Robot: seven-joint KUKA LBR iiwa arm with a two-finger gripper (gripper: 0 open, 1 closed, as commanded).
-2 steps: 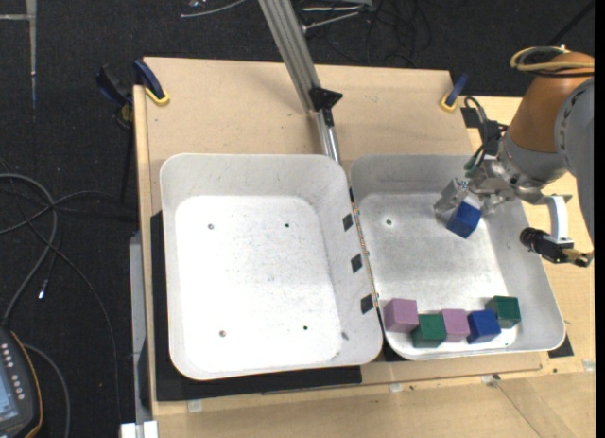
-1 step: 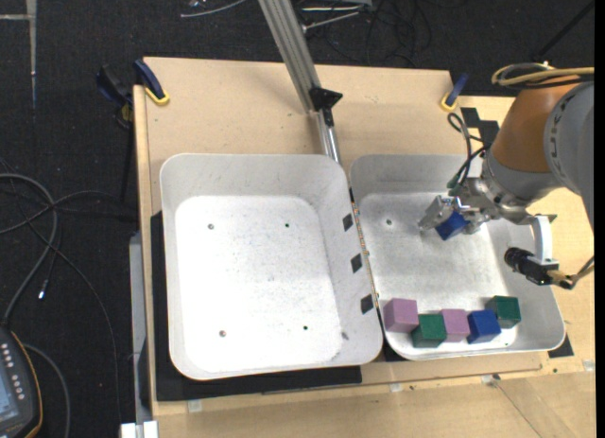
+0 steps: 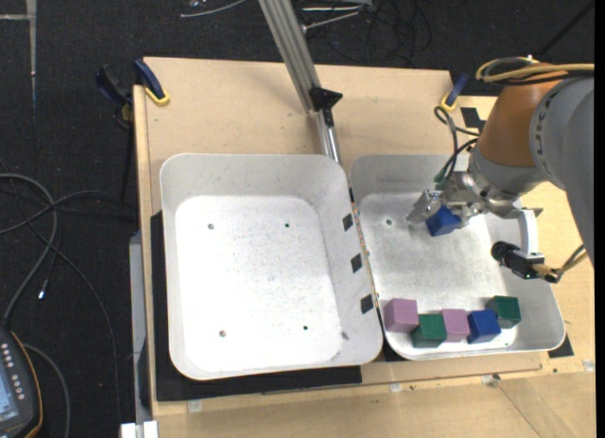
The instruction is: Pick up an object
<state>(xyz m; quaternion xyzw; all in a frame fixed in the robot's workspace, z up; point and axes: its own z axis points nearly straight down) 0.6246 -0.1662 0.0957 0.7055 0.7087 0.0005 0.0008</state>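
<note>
A: Colours along the near wall of the right white bin (image 3: 553, 318)?

B: Pink block (image 3: 402, 313), dark green block (image 3: 430, 329), a second pink (image 3: 456, 324), blue block (image 3: 483, 324), another green (image 3: 507, 309).

A: Further back?

B: A blue cube (image 3: 441, 223).

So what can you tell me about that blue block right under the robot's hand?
The blue block is a small cube, solid blue, perhaps foam or painted wood. It sits tilted at the tip of the gripper, in the upper part of the right bin, well apart from the row of purple, green and blue blocks along the bin's near edge. Whether it is lifted off the bin floor cannot be told.
</note>
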